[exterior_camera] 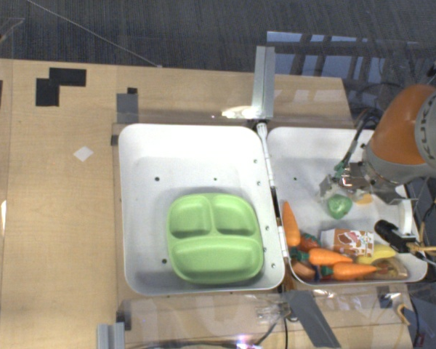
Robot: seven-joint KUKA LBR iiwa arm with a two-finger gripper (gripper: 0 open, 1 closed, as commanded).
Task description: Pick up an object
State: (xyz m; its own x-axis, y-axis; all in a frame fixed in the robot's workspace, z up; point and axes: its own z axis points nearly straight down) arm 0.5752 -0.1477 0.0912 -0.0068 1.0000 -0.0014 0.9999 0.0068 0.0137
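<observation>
The green ball (339, 207) lies in the right bin (305, 151), out on the bare floor near its middle, and you can see the claw (343, 183) hanging just above and behind it, so the ball sits a little toward the near wall from the fingertips. I cannot tell whether the claw is wide or narrow. You have open floor to the ball's left and behind it, but the carrots (327, 257) and the snack packet (351, 241) crowd the near wall just beyond it.
</observation>
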